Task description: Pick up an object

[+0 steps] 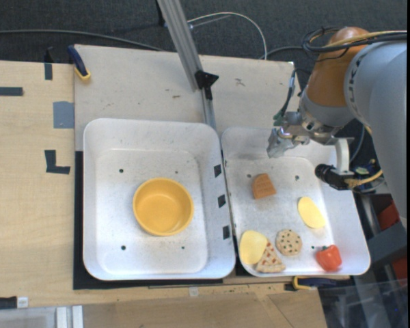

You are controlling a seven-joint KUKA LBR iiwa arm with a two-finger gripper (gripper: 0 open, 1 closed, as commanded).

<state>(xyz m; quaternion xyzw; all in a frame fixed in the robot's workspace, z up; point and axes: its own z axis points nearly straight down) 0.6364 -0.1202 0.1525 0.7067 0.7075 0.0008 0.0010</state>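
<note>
Camera view, looking down at a slant: the gripper (280, 142) hangs over the far edge of the right bin (242, 157), its metal tip pointing down near the bin's back rim; whether it is spread or pressed together cannot be told at this angle, and nothing is seen pinched in it. Behind it the arm (369, 80), grey with an orange band, enters from the right and covers the bin's far right corner. Just below and slightly left of the gripper lies a brown block (263, 186), apart from everything else, with bare bin floor on all sides of it. Nearer the right rim rests a yellow oval piece (311, 212). Along the near rim a cluster sits close together: a second yellow piece (252, 247) touching a pizza-slice toy (270, 260), a round cookie (288, 242) just beside them, and a red piece (329, 257) in the near right corner. The left bin (99, 183) shares a border with the right bin and holds a yellow bowl (163, 206) upright near its centre, well clear of all four walls. A grey pole (181, 33) slants down to the junction of the two bins' far edges
</note>
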